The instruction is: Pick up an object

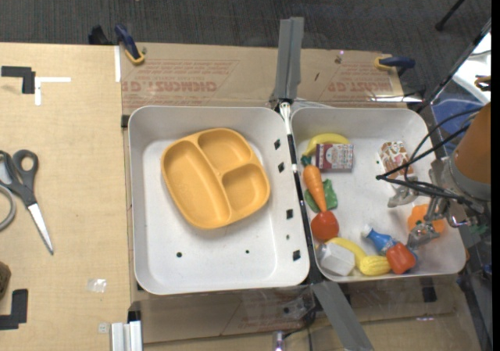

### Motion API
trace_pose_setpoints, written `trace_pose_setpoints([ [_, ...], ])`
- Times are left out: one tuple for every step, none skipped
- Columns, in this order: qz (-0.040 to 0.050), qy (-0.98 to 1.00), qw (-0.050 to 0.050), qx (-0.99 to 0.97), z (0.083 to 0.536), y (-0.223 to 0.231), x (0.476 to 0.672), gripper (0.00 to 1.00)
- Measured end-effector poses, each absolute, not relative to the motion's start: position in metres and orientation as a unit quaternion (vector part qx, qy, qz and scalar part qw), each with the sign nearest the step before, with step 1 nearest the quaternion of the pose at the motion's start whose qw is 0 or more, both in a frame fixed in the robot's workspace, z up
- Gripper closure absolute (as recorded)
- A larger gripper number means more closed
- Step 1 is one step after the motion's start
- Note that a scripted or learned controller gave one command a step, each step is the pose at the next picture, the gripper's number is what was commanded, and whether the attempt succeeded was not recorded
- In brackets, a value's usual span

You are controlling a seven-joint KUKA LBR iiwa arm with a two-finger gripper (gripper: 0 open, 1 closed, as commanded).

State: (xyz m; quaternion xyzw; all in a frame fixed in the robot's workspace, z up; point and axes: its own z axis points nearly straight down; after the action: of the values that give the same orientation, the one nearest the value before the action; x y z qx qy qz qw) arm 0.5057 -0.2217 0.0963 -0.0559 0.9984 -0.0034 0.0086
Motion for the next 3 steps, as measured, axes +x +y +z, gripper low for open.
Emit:
trace_pose_setpoints([
  [0.0006, 0.999, 0.002, -0.048, 0.092, -0.153, 0.567, 0.0],
  [0.0004, 1.0, 0.001, -0.012, 0.092, -0.16, 0.51, 0.0],
  [0.0004, 1.0, 0.002, 0.028, 0.092, -0.103, 0.552, 0.0],
])
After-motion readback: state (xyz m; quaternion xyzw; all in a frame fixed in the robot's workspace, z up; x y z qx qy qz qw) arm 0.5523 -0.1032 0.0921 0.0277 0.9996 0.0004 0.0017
